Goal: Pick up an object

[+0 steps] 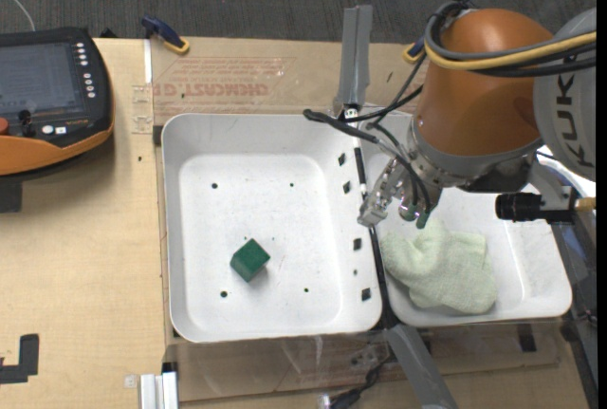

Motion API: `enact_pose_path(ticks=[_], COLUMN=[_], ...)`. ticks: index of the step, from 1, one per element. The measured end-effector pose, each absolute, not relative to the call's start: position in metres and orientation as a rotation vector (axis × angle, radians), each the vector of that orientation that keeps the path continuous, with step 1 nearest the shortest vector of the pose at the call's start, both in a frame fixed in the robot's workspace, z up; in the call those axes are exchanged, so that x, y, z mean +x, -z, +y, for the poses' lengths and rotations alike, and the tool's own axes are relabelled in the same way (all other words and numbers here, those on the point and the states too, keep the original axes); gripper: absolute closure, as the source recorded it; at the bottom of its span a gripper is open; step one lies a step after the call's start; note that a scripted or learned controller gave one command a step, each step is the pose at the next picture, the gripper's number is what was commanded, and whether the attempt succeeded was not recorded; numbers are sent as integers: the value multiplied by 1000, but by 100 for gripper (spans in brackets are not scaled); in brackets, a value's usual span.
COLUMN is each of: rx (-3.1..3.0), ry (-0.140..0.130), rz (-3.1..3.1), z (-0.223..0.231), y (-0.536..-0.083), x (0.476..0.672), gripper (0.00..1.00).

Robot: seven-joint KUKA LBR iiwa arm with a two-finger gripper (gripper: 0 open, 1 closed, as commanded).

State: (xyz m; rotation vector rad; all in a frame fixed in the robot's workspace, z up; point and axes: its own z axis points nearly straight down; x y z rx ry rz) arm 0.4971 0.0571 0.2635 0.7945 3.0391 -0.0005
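Note:
A small green block [250,260] lies on the floor of the left bin [190,208], toward its front. A crumpled pale green cloth [442,269] rests in the front left part of the right bin [545,288]. My gripper [400,205] hangs over the left edge of the right bin, just above the cloth's upper left end, below the orange wrist band. Something small and dark green shows at the fingertip nearest the cloth; I cannot tell what it is. Nothing is plainly seen between the fingers.
A teach pendant [47,99] lies at the far left of the bench. A grey upright post [356,56] stands behind the gap between the bins. Cables [379,127] loop from the wrist over the divider. A black cylinder [522,206] juts out to the right of the gripper.

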Motion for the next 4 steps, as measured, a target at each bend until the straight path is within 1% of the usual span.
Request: enact_pose_path(ticks=[1, 2, 3, 4], rx=[-286, -1246, -1756, -2203], ry=[-2, -3, -3, -4], rz=[3127, 2880, 2600, 2235], z=[70, 115, 126, 105], y=[-262, -264, -265, -258], x=[484, 512, 507, 510], gripper=[100, 100, 100, 100])
